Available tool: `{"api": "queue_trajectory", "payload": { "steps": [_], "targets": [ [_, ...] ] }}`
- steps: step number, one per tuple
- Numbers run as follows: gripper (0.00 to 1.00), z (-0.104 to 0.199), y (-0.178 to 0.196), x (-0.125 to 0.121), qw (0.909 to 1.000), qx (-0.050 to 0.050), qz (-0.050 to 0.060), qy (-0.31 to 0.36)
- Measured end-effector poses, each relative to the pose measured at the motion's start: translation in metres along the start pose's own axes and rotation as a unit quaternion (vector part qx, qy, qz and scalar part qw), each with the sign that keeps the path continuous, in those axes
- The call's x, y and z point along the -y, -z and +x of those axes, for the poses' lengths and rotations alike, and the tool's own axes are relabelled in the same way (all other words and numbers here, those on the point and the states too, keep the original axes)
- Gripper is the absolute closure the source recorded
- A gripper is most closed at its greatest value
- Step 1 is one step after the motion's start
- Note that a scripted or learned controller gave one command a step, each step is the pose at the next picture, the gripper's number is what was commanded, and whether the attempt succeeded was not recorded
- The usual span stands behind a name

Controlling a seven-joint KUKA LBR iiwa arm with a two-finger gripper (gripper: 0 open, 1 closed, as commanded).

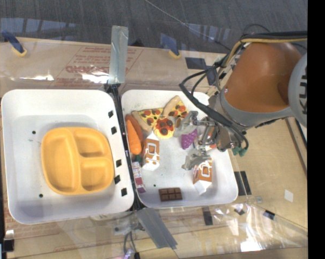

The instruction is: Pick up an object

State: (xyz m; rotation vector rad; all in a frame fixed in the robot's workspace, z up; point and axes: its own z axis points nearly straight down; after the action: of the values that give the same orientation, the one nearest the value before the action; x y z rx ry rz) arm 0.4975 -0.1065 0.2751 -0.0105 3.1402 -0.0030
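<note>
Overhead, the arm (259, 80) reached down into the right bin (227, 185); its fingers' (201, 136) spread was unreadable beside the purple grapes (188, 139); its bulk hid the bin's far corner.

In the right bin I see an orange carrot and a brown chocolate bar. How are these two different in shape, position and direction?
The carrot is long, rounded and orange; the chocolate bar is short, flat, dark brown and split into squares. The carrot lies along the right bin's left wall, pointing up and down the view; the chocolate bar lies crosswise near the bottom wall. Both lie loose in that bin, apart from the gripper.
</note>
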Motion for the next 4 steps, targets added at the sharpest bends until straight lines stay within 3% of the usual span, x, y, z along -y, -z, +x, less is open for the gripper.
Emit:
{"api": "queue_trajectory", "payload": {
  "steps": [1,2,3,4],
  "targets": [
    [0.00,-0.050,-0.099,-0.015,0.9993,-0.004,-0.002,0.038],
    [0.00,-0.091,-0.161,-0.015,0.9998,0.010,0.000,0.019],
    [0.00,-0.105,-0.166,-0.012,0.9982,0.009,0.000,-0.060],
    [0.00,-0.108,-0.167,-0.001,0.9820,0.009,-0.003,-0.188]
  ]
}}
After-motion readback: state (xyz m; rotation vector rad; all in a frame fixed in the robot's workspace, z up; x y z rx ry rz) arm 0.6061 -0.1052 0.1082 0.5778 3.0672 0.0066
